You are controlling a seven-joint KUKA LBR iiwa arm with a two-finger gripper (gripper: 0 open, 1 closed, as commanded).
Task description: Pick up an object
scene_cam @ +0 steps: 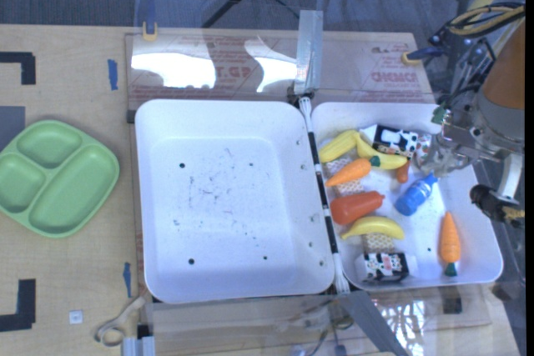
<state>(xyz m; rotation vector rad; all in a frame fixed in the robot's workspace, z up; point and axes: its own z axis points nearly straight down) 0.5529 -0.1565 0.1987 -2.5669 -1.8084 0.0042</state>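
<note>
At right of frame, the metal end effector (440, 152), grip state unclear, hangs over the glossy white right bin (484, 258) beside a blue plastic bottle (415, 195).

White bins (167, 129), green tray (54, 177), blue bottle (415, 194), 2 orange carrots (450, 239).

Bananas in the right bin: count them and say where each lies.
3. One banana lies at the bin's upper left, a second just right of it beside the cow-print box, a third lower down. Others may hide beneath the pile.
</note>
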